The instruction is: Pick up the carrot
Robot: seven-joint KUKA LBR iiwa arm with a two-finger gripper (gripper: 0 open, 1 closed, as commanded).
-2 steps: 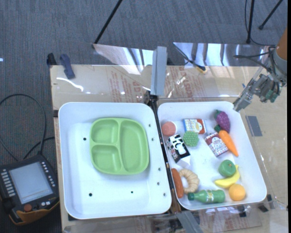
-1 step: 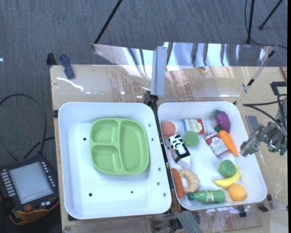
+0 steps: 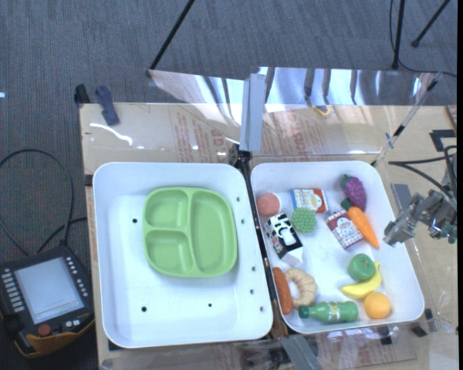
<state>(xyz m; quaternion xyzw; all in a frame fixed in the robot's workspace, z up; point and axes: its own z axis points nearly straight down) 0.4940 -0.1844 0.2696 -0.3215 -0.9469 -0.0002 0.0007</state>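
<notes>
I'm on the approach: my gripper (image 3: 400,228) hangs beside the right bin (image 3: 405,272); whether my jaws are spread, I cannot tell. The carrot (image 3: 363,226) lies inside near that edge, beside a red carton (image 3: 343,229). Next: move over it, then descend.

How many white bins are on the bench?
2. The left bin holds a green divided plate. The right bin holds the toy food, including the carrot near its right side.
</notes>
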